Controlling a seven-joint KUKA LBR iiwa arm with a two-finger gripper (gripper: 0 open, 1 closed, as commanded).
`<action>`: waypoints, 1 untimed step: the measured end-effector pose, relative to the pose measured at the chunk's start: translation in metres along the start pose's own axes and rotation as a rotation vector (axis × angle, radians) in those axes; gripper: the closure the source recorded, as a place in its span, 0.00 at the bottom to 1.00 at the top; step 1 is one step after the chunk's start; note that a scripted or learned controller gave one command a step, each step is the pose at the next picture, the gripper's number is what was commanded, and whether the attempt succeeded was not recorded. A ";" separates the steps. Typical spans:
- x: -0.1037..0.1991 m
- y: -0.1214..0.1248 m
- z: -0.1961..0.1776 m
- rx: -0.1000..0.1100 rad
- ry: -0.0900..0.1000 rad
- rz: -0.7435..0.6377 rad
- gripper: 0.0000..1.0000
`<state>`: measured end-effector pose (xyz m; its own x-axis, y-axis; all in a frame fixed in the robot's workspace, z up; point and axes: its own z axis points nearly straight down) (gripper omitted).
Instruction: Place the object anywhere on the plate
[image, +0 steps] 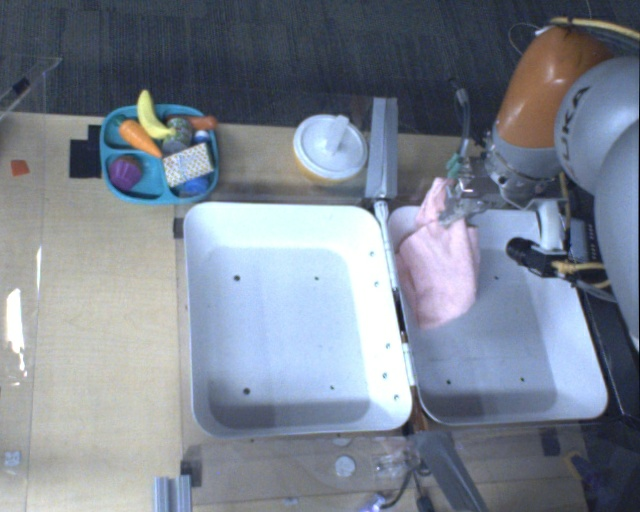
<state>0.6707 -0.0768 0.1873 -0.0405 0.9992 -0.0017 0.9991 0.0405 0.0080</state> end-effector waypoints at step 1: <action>0.002 0.003 -0.040 -0.002 0.000 -0.009 1.00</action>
<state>0.6730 -0.0749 0.2268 -0.0496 0.9988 -0.0015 0.9987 0.0496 0.0100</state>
